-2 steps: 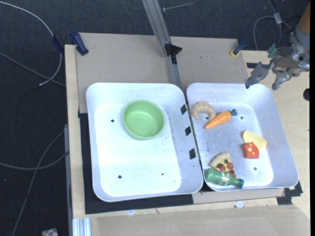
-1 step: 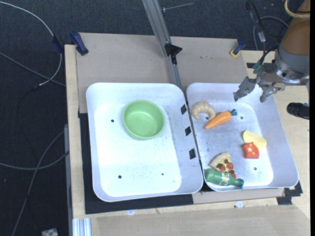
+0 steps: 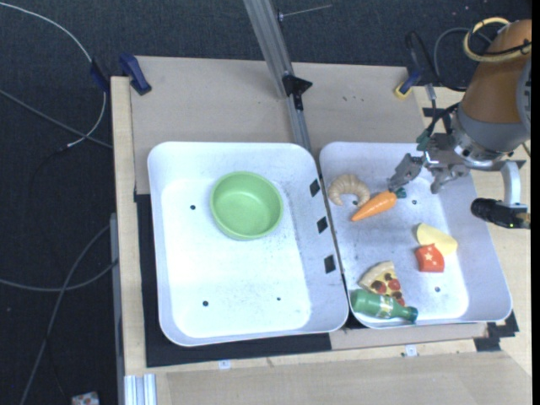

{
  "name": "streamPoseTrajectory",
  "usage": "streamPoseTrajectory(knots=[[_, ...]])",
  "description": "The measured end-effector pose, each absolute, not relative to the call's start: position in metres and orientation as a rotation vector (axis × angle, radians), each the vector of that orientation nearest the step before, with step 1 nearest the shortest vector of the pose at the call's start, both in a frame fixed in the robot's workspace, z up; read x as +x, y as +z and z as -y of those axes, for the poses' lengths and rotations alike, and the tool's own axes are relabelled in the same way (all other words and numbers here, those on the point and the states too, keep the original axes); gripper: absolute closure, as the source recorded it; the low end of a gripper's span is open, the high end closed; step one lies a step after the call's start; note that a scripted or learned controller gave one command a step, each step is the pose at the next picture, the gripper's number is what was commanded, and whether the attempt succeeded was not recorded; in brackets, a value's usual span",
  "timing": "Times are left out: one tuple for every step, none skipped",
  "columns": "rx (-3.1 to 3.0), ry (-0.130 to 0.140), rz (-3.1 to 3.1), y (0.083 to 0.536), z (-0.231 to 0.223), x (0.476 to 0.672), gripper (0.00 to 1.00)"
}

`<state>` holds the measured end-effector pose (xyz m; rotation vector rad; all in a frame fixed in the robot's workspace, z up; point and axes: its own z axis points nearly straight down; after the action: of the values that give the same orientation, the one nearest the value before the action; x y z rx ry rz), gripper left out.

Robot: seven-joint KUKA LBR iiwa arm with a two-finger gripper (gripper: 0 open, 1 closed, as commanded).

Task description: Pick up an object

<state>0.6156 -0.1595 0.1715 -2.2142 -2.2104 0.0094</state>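
Observation:
The right bin [image 3: 481, 251] holds several toy foods: an orange carrot [image 3: 374, 205], a tan croissant [image 3: 348, 188], a yellow wedge [image 3: 436, 236] against a red piece [image 3: 430, 259], a pizza slice [image 3: 381, 278] and a green bottle [image 3: 384, 306] lying on its side at the front rim. My gripper [image 3: 423, 174] hovers over the back of this bin, up and to the right of the carrot's leafy end. Its two fingers [image 3: 405, 172] are spread, open, with nothing between them.
A green bowl [image 3: 245, 204] sits in the left bin [image 3: 177, 302]. A slanted metal rail [image 3: 274, 40] runs down to the gap between the bins. Blue clamps [image 3: 133, 72] mark the bench's back corners. Bare bin floor lies right of the red piece.

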Motion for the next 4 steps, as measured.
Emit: streamPoseTrajectory(knots=[[-2.209,0.012,2.210,0.110,0.150,0.613,0.00],[-2.218,-0.003,2.215,0.128,0.150,0.616,1.00],[-2.224,-0.007,2.226,0.174,0.150,0.617,1.00],[-2.223,-0.009,2.227,0.223,0.148,0.627,1.00]])
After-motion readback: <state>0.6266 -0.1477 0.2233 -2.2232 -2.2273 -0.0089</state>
